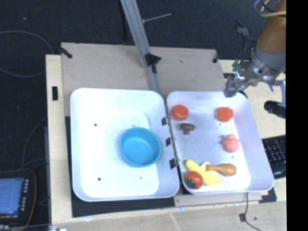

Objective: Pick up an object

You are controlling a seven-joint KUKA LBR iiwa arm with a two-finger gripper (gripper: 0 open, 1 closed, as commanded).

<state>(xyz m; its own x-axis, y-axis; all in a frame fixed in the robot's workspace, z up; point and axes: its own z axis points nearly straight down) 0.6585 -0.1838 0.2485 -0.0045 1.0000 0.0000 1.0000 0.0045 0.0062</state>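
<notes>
Red plastic tomato, yellow toy banana and brown toy drumstick crowd the right white bin's near edge, while the likeliest target, a small round glossy red-orange piece, lies apart, just beside the hovering tool, grip state indiscernible.

Blue bowl glossy plastic (smooth); white bins matt.

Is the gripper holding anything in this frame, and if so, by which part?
Nothing is held. The gripper hangs over the right bin's far corner, nothing between its fingers.
</notes>
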